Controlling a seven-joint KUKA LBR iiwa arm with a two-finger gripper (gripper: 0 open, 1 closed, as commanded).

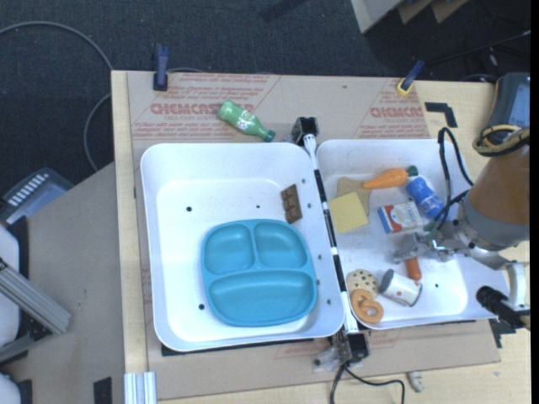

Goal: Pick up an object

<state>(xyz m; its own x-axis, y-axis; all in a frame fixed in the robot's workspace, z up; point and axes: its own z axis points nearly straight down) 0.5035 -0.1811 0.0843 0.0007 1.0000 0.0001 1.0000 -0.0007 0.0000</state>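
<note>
The right bin [446,297] holds an orange carrot [386,178], a yellow block [349,213], a blue bottle [424,197], a small white carton [398,217], a white can [400,286], a cookie [360,279], a tan ring [368,309] and a small red-orange piece [413,268]. My gripper [418,247] hangs low in this bin, just below the carton and right above the red-orange piece. Whether it touches either one is unclear. The grey arm with its orange band [504,194] reaches in from the right.
The left bin [168,225] holds a blue divided plate [258,272] and a brown chocolate piece [291,203] near the divider. A green bottle [244,119] lies on the bench behind the bins. Black clips [305,129] sit at the seam between the bins.
</note>
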